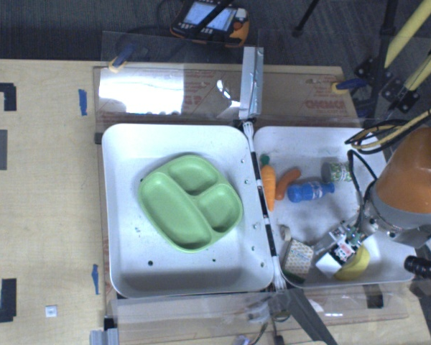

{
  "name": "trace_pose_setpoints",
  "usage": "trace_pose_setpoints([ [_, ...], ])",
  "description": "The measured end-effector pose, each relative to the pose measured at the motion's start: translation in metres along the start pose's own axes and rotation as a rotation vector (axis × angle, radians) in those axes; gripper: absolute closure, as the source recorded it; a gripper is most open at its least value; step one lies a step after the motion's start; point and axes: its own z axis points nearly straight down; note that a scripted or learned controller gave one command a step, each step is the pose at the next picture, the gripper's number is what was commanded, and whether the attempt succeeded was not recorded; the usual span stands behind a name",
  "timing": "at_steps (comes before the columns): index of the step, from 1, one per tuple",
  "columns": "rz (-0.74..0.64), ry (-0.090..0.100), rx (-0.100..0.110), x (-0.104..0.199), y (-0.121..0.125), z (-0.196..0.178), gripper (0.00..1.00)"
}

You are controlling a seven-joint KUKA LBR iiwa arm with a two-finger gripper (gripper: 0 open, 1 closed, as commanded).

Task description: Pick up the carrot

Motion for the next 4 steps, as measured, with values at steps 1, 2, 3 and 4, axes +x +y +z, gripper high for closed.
trace_pose_setpoints([
  [1, 0.001, -0.005, -0.006, -0.001, 0.002, -0.011, 1.0],
  [2, 0.001, -0.004, -0.005, -0.001, 0.002, -0.011, 0.0],
  [3, 0.002, -0.007, -0.009, -0.002, 0.002, -0.021, 1.0],
  [4, -0.109, 0.004, 0.005, 0.058, 0.029, -0.132, 1.0],
])
